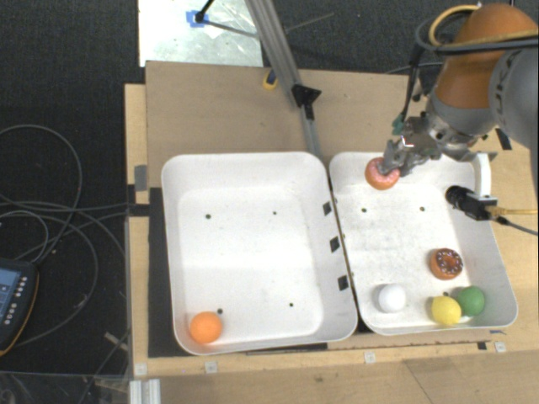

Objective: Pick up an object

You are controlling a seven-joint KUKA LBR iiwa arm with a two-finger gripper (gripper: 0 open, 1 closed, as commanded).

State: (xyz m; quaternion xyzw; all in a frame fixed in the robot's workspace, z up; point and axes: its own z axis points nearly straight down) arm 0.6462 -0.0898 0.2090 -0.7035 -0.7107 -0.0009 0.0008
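Grasping is judged to be in hand, since the claw (394, 165) is set right over the pink doughnut (381, 175) just beneath it, its closure cannot be told, and a firm clamp then lift is called for.

no readable text, labels, brands or numbers anywhere, handheld screen (13, 297) at left too blurred

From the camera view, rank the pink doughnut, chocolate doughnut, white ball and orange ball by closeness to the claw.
1. Pink doughnut, right at the claw, right bin's far edge.
2. Chocolate doughnut, right bin.
3. White ball, right bin's near edge.
4. Orange ball, left bin's near corner.
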